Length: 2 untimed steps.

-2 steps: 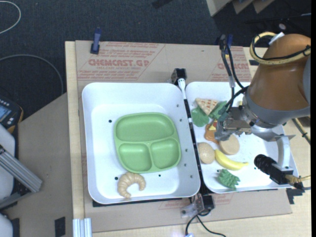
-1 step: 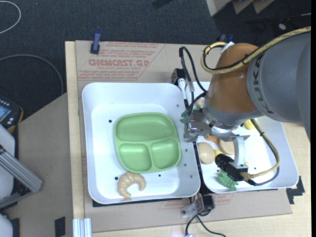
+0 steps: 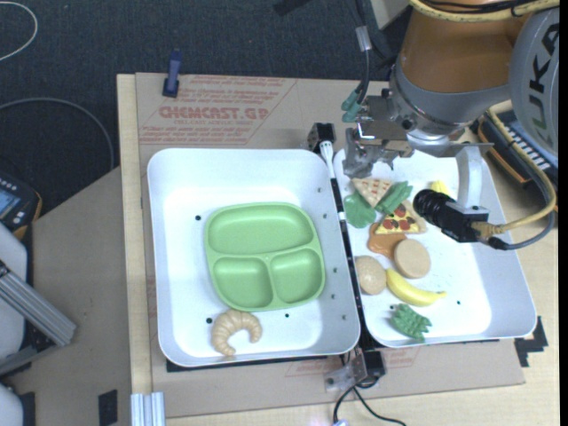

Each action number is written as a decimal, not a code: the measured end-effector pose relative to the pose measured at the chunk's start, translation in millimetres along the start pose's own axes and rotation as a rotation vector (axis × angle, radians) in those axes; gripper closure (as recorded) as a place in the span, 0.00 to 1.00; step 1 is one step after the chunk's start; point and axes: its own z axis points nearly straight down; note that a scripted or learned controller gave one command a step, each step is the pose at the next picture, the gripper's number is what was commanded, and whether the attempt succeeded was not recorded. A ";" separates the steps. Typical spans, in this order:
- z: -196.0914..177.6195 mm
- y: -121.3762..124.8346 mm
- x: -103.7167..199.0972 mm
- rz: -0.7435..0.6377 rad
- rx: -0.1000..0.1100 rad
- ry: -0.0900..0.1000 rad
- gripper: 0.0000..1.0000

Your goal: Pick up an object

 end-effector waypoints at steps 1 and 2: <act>7.2 -10.8 5.0 0.005 0.023 -0.004 1.00; -3.2 -9.8 5.0 0.005 0.020 -0.004 1.00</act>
